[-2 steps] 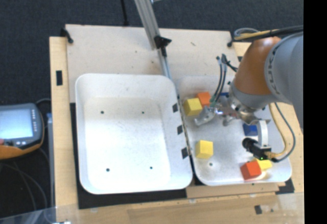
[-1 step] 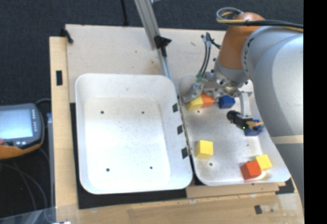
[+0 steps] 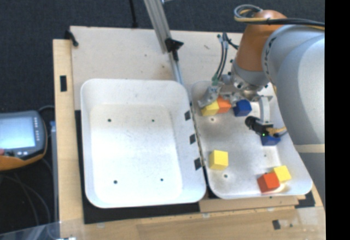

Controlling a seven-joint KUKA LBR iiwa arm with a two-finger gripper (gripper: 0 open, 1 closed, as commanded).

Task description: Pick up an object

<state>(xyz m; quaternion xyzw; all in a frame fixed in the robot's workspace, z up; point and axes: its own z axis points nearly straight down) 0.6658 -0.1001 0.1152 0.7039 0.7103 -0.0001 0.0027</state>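
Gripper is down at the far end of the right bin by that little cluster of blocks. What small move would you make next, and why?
Probably a short, straight descent with a slight re-centring over one block. The gripper sits at the far end of the right bin, right at the orange block, with a yellow block and a blue block crowding it. Nothing is visibly between the fingers.

Small blocks lie scattered in the right-hand bin (image 3: 240,189). An orange block (image 3: 223,106) sits at the far end, touching a yellow block (image 3: 210,109) on its left, with a blue block (image 3: 241,107) just beside it on the right. A lone yellow cube (image 3: 219,159) rests near the bin's middle. At the near right corner a red cube (image 3: 268,181) touches another yellow cube (image 3: 282,173).
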